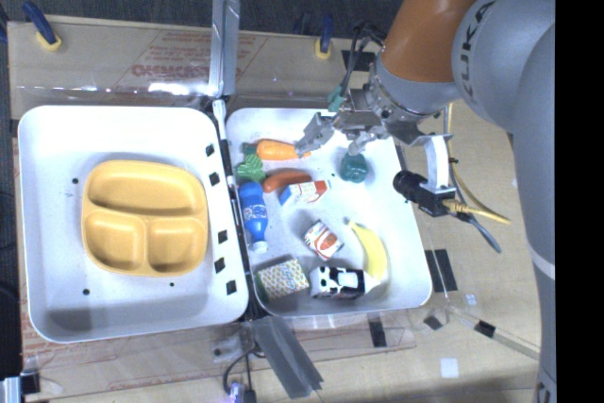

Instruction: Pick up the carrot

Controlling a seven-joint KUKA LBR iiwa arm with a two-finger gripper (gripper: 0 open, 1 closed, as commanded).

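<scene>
Clutter fills the near end of the right bin [401, 297]: a cow-patterned toy [338, 281], a banana [370, 250] and a blue bottle [252, 213]. Farther back, the carrot [276, 149] lies crosswise near the far wall, green top toward the divider, above a hot dog [286, 179]. The gripper [332, 132] hangs spread beside its orange end, holding nothing.
</scene>
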